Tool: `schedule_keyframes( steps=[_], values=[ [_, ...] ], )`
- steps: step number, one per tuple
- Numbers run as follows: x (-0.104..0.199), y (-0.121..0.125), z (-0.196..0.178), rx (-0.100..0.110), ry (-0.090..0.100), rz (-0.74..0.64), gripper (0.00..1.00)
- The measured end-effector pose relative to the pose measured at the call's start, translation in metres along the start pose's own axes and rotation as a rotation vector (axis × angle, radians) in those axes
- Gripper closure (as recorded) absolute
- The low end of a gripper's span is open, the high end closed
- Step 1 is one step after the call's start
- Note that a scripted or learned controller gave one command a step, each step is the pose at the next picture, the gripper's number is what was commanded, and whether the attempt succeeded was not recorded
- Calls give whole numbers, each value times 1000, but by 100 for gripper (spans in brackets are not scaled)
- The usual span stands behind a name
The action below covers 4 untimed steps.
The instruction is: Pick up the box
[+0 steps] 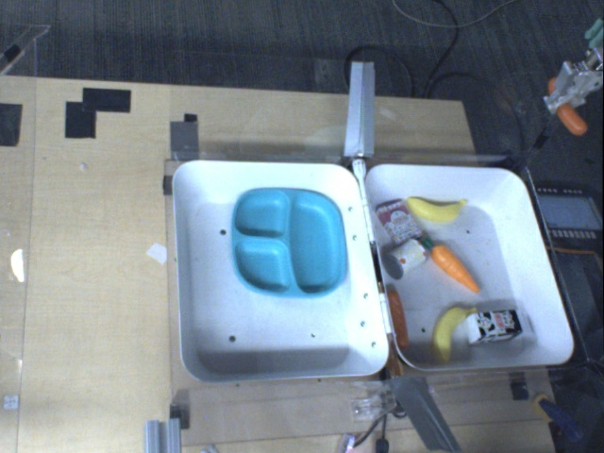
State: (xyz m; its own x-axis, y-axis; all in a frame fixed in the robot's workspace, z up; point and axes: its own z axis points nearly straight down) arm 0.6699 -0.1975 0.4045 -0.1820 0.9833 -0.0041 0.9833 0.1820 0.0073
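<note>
In the right bin [528,196] a small black-and-white box [494,325] lies on its side near the front edge. It touches a yellow banana [444,332] on its left. A second boxy item, a red-and-white packet [398,220], lies at the bin's back left beside another banana [436,209]. Nothing covers either box.
An orange carrot [452,266], a small grey-white piece [406,255] and a red sausage [397,317] also lie in the right bin. The left bin [203,253] holds a blue divided plate [288,240]. A small grey and orange fixture [572,92] sits beyond the bins at the top right.
</note>
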Motion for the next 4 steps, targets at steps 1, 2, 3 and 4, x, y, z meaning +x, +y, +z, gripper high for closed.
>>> schedule_keyframes(
  steps=[1, 2, 3, 4],
  values=[
    [14, 3, -33, -1, 0, -11, 100],
    [-6, -1, -33, 0, 1, 190, 100],
    [-5, -1, -33, 0, 1, 404, 100],
    [-2, 0, -32, 2, 1, 474, 100]
  ],
)
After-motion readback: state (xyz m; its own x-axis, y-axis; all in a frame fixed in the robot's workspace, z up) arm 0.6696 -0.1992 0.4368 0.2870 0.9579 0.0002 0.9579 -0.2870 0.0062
